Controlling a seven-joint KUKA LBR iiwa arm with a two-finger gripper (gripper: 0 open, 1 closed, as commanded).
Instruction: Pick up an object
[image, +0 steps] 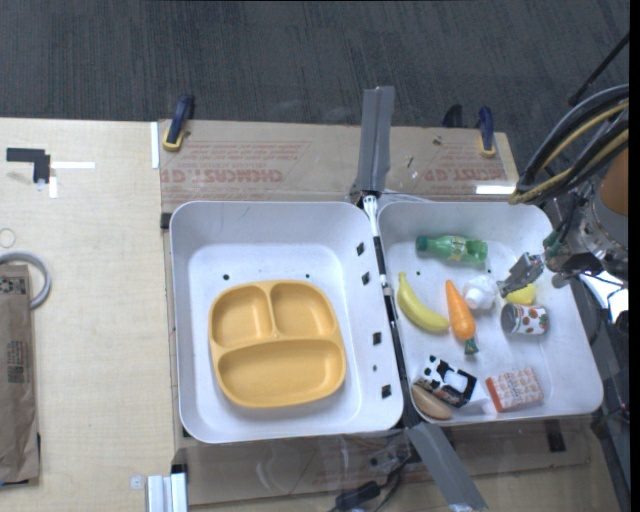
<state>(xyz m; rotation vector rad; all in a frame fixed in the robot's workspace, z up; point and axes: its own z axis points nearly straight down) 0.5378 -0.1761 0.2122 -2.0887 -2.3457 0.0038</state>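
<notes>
Brown bun (432, 402) nearest, at right bin's (570, 400) front edge; hand (524, 272) low beside yellow piece (520, 294); fingers' state: cannot tell

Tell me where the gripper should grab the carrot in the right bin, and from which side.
Grip the carrot across its orange middle, coming straight down from above. It lies flat, leaf end toward the near wall, with the banana close on one side and a white object near its tip, so closing across the narrow body probably fits best.
</notes>
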